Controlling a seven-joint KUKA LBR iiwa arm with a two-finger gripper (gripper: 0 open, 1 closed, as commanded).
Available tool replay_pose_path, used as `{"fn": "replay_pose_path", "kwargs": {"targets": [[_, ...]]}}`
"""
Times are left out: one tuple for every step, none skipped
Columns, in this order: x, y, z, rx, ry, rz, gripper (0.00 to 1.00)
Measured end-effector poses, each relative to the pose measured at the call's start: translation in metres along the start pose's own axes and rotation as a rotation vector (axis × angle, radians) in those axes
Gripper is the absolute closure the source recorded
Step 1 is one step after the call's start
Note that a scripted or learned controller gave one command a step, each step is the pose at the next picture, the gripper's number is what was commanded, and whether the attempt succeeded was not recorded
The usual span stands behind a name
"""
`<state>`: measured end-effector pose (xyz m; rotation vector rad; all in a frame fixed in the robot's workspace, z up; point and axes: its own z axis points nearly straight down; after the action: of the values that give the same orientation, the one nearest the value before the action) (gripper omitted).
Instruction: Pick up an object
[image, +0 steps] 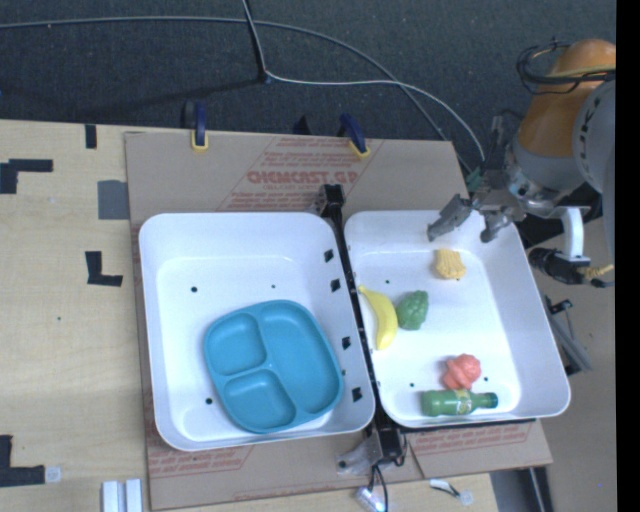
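Note:
The right bin holds several small things: a yellow lump near its far side, a yellow banana along its left wall, a green broccoli-like piece beside the banana, a red-pink piece and a green bottle lying at the front. My gripper hangs over the far right part of this bin, above and just behind the yellow lump. It is open, its two dark fingers spread apart with nothing between them.
The left bin holds a blue divided plate. A black divider with clips joins the two bins. Both stand on a cardboard sheet held by clamps. A cable runs across the dark floor behind.

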<state>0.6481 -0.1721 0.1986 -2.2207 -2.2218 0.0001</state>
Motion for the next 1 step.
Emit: {"fn": "replay_pose_path", "kwargs": {"targets": [[-0.0375,-0.0019,0.0593,0.006,0.000,0.003,0.00]]}}
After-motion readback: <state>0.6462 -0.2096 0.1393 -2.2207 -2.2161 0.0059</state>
